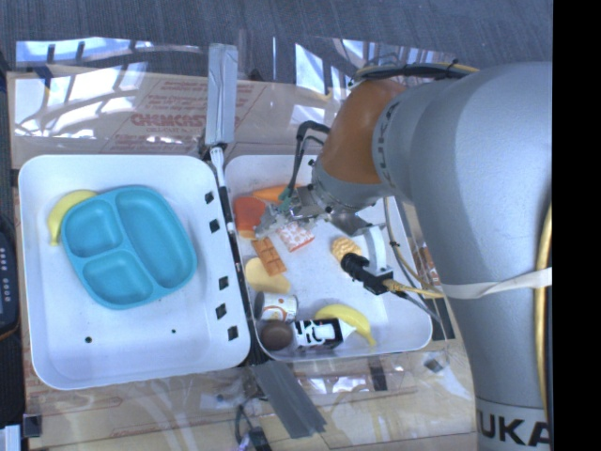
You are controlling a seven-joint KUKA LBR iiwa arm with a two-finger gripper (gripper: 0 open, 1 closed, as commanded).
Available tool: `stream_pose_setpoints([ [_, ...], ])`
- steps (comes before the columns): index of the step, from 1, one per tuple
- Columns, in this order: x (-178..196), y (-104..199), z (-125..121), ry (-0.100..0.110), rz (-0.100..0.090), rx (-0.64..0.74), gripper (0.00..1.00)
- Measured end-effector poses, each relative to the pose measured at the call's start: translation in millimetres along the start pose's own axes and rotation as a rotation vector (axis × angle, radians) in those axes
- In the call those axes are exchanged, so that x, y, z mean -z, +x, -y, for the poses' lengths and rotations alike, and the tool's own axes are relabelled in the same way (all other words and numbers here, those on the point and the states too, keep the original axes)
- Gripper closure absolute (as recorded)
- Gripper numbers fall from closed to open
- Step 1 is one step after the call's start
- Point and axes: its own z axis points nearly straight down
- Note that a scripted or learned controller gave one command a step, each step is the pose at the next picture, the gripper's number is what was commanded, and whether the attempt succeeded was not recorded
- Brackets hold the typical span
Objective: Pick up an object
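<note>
1. Hung low in the right bin [399,332]: pincer [289,207], near its far-left corner, over an orange object [249,214].
2. Could not tell pincer's state.
3. Lay against the near edge: banana [346,319].
4. Filled the left bin [42,346]: blue plate [127,244].

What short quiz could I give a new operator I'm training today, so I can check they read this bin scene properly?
1. True or false: the blue divided plate lies in the left bin.
2. Which bin is the gripper above?
3. Which fruit lies beside the plate: A) yellow banana B) apple C) grapes?

Key: 1 true; 2 the right bin; 3 A.
</note>
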Motion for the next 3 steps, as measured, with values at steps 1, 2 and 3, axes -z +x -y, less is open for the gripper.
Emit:
stream_pose_setpoints([
  [1, 12, -1, -1, -0.003, 0.004, 0.003, 1.0],
  [2, 11, -1, -1, -0.002, 0.004, 0.003, 0.0],
  [3, 0, -4, -17, 0.001, 0.0, 0.053, 0.0],
])
